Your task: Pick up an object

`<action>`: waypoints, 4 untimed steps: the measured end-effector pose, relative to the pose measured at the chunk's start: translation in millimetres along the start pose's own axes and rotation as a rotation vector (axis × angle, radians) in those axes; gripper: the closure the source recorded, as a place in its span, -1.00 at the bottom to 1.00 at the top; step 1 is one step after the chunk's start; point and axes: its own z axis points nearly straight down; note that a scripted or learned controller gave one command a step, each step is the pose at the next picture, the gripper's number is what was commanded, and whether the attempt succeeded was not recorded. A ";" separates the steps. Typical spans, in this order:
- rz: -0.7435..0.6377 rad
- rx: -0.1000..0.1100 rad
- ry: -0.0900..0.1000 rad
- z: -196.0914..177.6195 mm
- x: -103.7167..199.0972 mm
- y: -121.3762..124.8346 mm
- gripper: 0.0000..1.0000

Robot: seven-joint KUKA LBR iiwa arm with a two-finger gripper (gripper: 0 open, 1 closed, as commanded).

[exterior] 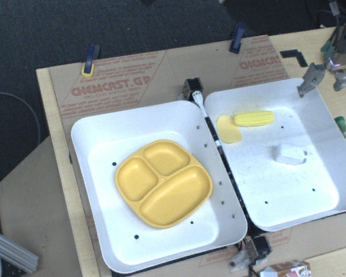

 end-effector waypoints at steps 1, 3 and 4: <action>-0.001 -0.004 -0.002 -11.3 -0.2 0.8 1.00; -0.006 -0.006 0.001 -133.6 123.7 -70.8 1.00; -0.010 0.004 0.004 -103.6 211.3 -77.5 1.00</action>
